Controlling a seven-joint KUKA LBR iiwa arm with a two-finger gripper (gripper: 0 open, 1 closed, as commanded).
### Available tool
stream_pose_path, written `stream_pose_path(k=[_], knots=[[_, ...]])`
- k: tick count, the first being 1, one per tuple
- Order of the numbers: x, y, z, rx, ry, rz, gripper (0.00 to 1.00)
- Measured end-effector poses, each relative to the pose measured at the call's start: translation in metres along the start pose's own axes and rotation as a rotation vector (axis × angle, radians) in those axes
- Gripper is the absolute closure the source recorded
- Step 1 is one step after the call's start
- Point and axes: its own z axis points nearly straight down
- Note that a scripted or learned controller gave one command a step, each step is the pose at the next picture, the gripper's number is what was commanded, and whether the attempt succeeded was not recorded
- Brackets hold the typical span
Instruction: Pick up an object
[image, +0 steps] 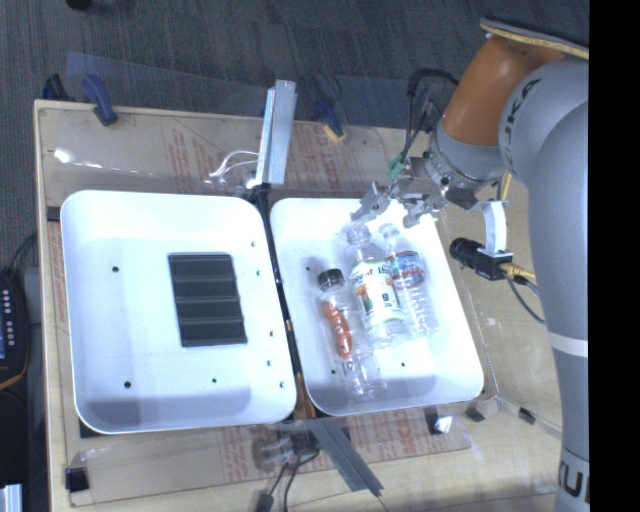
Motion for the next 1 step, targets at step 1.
stream_pose_path(k=[1], knots=[[-0.0196, -0.0162, 0.1401, -0.001, 0.002, 0.085, 0.0]])
